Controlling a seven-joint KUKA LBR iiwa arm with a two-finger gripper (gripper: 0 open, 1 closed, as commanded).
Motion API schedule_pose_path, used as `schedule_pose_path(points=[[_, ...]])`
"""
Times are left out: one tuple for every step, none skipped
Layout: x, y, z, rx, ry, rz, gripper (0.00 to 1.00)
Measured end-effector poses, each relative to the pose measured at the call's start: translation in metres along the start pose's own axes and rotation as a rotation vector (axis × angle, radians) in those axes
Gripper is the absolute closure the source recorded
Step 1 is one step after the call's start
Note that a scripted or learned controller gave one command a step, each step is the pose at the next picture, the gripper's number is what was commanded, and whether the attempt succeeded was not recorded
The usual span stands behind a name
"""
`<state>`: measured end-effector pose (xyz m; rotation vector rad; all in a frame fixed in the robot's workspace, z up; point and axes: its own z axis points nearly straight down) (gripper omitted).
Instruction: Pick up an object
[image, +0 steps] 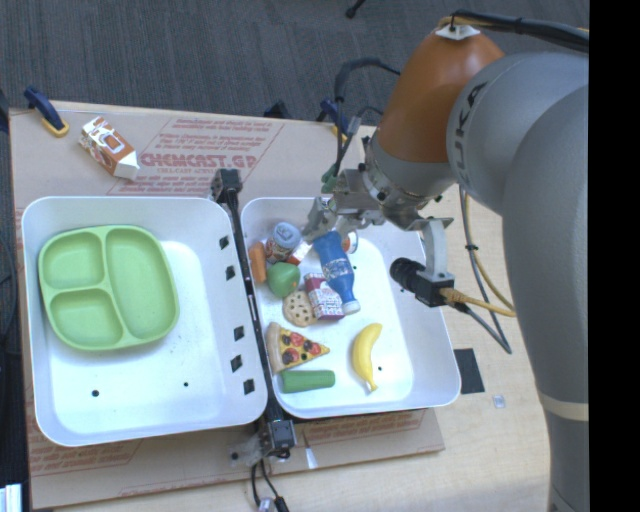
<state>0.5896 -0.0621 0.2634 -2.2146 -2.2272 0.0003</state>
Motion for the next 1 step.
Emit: schedule_pose_path(points=[[0.0434, -0.1132, 0.0027, 0.002, 0.0, -0.002, 1.0]])
